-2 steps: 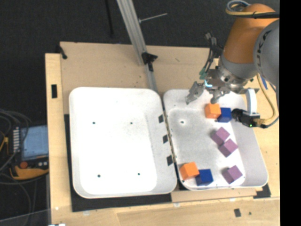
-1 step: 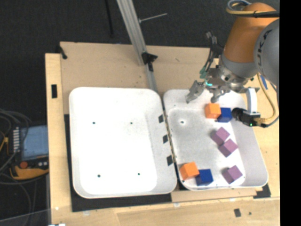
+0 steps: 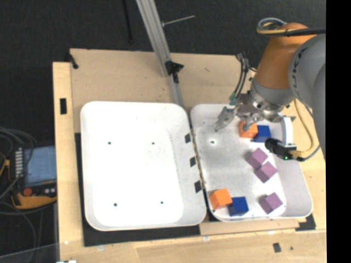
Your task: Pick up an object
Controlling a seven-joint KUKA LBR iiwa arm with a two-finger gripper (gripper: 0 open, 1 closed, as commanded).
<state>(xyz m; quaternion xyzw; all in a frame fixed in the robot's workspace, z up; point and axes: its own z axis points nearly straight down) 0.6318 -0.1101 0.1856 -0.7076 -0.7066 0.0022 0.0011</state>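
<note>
Your arm (image 3: 285,53) leans over the right bin (image 3: 219,163) because all the blocks lie there. The gripper (image 3: 237,115) hangs at the far end, beside an orange block (image 3: 248,129) and blue block (image 3: 262,132), both partly hidden by it. It seems to hold nothing, but you cannot tell its opening.
</note>
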